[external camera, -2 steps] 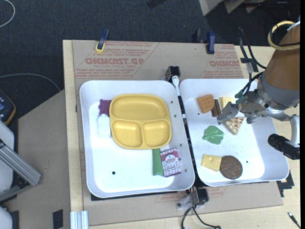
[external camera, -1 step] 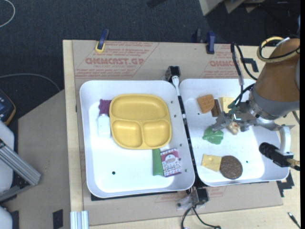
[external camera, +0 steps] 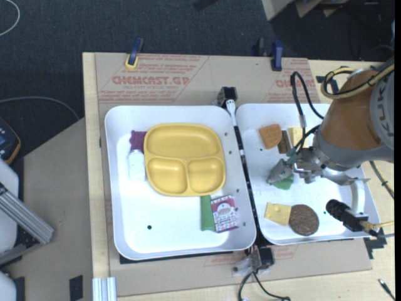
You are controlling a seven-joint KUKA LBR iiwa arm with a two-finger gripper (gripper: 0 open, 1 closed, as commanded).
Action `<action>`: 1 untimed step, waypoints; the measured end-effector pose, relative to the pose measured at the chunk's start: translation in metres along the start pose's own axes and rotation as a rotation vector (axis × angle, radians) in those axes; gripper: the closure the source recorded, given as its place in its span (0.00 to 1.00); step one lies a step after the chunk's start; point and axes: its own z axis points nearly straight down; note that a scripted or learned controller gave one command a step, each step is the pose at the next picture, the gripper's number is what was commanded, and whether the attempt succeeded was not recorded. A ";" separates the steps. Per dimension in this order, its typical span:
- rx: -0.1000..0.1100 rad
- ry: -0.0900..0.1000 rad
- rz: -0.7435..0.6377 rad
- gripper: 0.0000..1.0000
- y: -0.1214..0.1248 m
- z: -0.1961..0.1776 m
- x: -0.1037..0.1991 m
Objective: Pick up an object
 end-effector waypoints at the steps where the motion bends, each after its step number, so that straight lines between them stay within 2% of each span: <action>1: -0.003 -0.001 0.001 0.00 0.000 0.050 0.001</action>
